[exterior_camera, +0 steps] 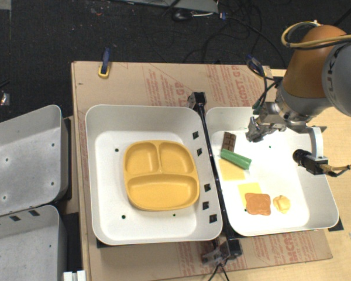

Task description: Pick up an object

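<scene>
The arm [316, 63] reaches in from the right, its orange band high over the far right corner of the right bin [316, 215]. From there the grey wrist bends down and to the left, so that the end effector [254, 132] hangs over the far part of that bin, nearer its left wall than its right. It points down toward the bin floor at a slant. From this angle I cannot tell whether it is spread or pressed together, and nothing shows held in it.

All the loose things lie in the right bin. The brown block [229, 140] lies nearest the end effector, just to its left and a little nearer the camera, close to the bin's left wall; block and end effector stand apart. The green bar [235, 158] lies just in front of the block, tilted, with one end over the edge of a pale yellow slice [231, 171]. Further forward lies a brighter yellow square [249, 188], and the brown toast [258, 204] overlaps its near edge. A small yellow lump [281, 203] sits just beside the toast on the right. These last three are well apart from the end effector.

The left bin [105, 133] holds a yellow divided tray [161, 175], lying flat near its middle. Both bins rest side by side on the brown surface [146, 81], with a dark strip [207, 157] running between them.
</scene>
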You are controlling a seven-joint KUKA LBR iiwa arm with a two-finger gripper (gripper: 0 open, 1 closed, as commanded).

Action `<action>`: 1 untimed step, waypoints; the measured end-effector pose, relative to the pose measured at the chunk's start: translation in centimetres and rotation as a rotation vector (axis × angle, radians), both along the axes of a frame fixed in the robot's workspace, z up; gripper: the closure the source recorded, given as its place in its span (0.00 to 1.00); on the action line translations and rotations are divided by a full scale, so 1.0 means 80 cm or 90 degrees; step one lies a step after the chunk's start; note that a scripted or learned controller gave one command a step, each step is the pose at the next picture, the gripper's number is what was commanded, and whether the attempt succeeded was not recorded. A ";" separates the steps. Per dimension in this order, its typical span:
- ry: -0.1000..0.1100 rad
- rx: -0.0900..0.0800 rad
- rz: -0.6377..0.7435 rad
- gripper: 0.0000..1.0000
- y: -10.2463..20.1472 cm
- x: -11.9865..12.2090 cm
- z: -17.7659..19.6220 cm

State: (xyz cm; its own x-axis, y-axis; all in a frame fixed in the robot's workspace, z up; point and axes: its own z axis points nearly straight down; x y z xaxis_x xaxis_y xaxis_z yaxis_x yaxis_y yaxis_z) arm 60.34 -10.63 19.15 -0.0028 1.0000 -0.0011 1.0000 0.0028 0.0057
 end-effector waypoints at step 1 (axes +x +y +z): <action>0.000 0.000 0.000 1.00 -0.002 0.004 0.054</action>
State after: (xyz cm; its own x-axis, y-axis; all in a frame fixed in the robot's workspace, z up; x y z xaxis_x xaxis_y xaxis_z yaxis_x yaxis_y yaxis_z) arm 60.65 -10.78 23.46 -0.0023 1.0000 -0.0016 1.0000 0.0023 0.0059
